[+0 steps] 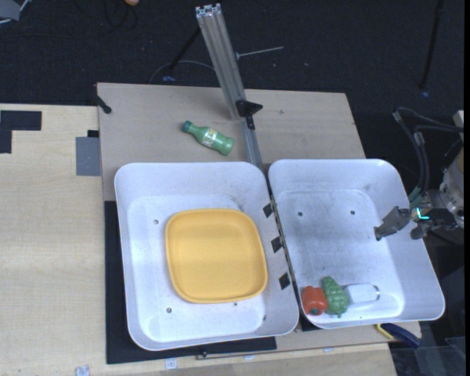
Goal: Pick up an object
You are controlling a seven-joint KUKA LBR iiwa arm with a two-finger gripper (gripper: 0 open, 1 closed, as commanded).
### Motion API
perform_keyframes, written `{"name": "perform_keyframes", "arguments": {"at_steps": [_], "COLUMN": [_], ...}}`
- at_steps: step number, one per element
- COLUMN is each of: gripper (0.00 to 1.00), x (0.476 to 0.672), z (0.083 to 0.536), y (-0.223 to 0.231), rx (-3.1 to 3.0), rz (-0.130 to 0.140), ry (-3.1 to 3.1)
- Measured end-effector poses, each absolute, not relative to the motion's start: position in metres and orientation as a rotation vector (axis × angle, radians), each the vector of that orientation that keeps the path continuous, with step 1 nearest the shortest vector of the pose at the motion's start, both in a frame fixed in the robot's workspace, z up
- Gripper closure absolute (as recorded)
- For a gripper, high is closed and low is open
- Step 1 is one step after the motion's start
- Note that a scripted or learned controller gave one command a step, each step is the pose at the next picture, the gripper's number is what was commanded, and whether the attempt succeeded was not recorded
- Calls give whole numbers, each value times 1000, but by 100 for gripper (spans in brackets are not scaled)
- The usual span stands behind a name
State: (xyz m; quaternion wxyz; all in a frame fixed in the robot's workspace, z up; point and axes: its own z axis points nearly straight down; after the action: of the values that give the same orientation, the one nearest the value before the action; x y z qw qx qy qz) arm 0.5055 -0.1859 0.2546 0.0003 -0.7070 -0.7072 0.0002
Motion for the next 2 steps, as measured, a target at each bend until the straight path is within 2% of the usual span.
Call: {"name": "perform_keyframes", "arguments": {"at_steps": [1, 2], "gripper": [0, 0], "x": [505, 515], "z": [255, 202], "y": [-186, -184], "rx": [-2221, -2217], "rz": [1, 4], "ry": [-2221, -2220]}}
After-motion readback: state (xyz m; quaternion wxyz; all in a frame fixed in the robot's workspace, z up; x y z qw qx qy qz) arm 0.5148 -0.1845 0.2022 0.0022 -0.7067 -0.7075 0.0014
